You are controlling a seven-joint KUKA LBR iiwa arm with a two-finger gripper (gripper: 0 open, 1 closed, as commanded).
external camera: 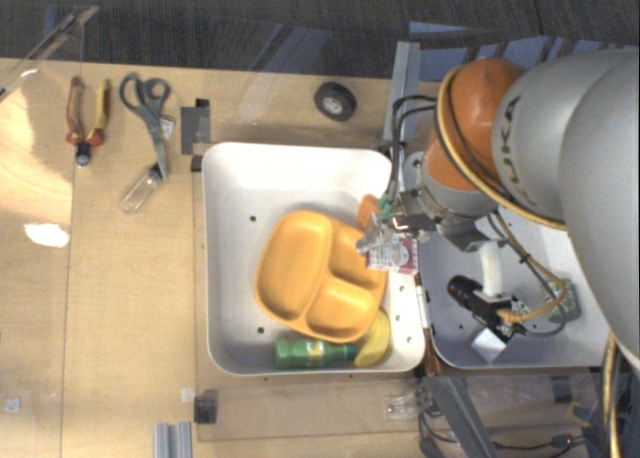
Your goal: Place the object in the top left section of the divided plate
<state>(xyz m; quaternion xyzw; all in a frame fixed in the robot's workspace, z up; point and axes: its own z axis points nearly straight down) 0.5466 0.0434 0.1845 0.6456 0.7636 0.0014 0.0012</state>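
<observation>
Wooden desk [110,326] carries two white bins side by side, with dark carpet beyond. Grey KUKA arm [560,136] is reached in from the right, wrist angled down over the divider between the bins. Left bin [225,246] holds the yellow divided plate [315,276], tilted, with three sections seen. Gripper [388,236] is parked at the plate's right edge, presumably staged for a drop. A small pink-and-silver packet [392,254] is seen right under it; whether it is clamped or released cannot be told. Orange piece [369,208] sits just beside the gripper. Green bottle [312,351] and yellow fruit-like item [375,344] lie against the bin's near wall, below the plate. Scissors [150,116] and pliers [85,116] are kept outside the bins.
</observation>
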